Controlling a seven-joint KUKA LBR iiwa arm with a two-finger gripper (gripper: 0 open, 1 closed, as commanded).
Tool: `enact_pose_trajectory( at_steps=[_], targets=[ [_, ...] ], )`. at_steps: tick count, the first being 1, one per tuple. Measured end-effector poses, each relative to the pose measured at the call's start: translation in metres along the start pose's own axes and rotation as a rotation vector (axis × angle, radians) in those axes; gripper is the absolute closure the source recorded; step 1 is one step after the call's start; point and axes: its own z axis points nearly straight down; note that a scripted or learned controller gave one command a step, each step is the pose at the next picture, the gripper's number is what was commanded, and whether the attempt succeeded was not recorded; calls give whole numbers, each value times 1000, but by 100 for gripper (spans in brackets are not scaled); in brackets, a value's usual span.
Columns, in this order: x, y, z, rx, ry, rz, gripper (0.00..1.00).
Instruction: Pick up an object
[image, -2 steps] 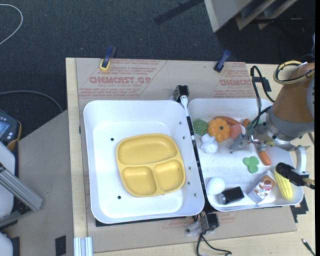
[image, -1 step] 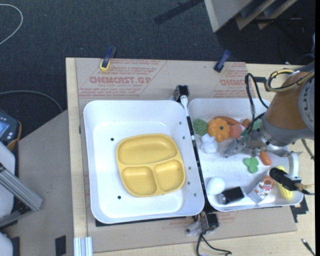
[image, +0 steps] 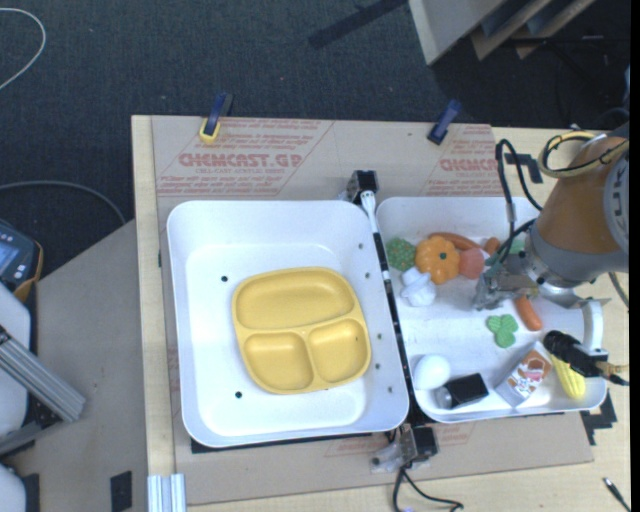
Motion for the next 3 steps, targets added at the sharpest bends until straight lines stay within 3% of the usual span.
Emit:
enact_pose_trajectory(
  at_steps=[3],
  targets=[
    [-14,5,-133,-7,-3,-3,100]
  ],
)
